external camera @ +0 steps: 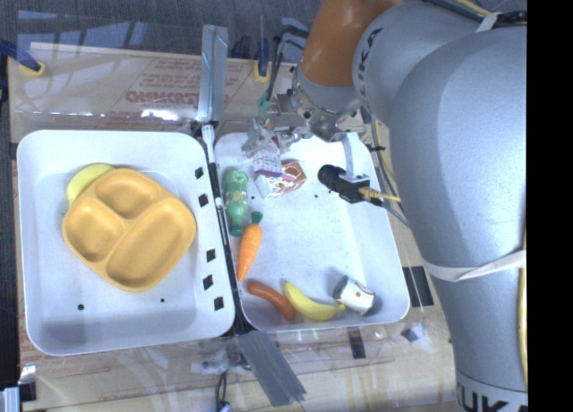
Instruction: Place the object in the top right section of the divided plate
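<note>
Overhead, the grey arm (448,133) with its orange band (345,25) reaches over the right bin (385,258), and its gripper (273,137) hangs at that bin's far left corner. Whether the fingers are spread or closed cannot be told from this slant, since the wrist hides them. Just below the gripper, near the bin's far edge, lies a clear wrapped packet with red and purple print (276,173); it is unclear whether the gripper touches it. Along the right bin's left wall sit a green toy vegetable (236,197) and, just beneath it, a toy carrot (249,249). At the near edge lie a red sausage (270,299), a banana (312,303) touching it, and a small white and grey object (355,294) beside the banana. The yellow divided plate (130,227) rests in the left bin (45,312), toward its left side.
</note>
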Controlling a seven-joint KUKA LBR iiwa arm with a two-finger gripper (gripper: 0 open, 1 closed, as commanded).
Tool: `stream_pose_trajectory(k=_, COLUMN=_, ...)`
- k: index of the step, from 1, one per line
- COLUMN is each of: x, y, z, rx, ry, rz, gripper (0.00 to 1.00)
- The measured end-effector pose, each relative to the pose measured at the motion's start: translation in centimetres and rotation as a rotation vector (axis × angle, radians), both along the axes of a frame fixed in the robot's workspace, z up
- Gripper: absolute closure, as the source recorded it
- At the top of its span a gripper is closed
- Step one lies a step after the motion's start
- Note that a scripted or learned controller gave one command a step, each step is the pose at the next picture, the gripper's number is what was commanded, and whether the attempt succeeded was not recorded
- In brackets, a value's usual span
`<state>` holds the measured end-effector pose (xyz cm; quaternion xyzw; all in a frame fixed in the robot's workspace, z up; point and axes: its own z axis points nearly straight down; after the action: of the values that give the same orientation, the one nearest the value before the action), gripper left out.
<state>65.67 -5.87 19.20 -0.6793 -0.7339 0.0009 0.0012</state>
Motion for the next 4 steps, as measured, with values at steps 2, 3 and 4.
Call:
stream_pose_trajectory(k=2, x=-5.6, y=9.0, z=-0.1, rx=0.000, ry=0.001, rz=0.352, gripper=1.00)
stream_pose_trajectory(k=3, x=-5.6, y=9.0, z=0.0, rx=0.000, ry=0.000, rz=0.353, gripper=0.00)
stream_pose_trajectory(k=4, x=-5.1, y=12.1, z=4.6, rx=0.000, ry=-0.003, rz=0.504, gripper=0.00)
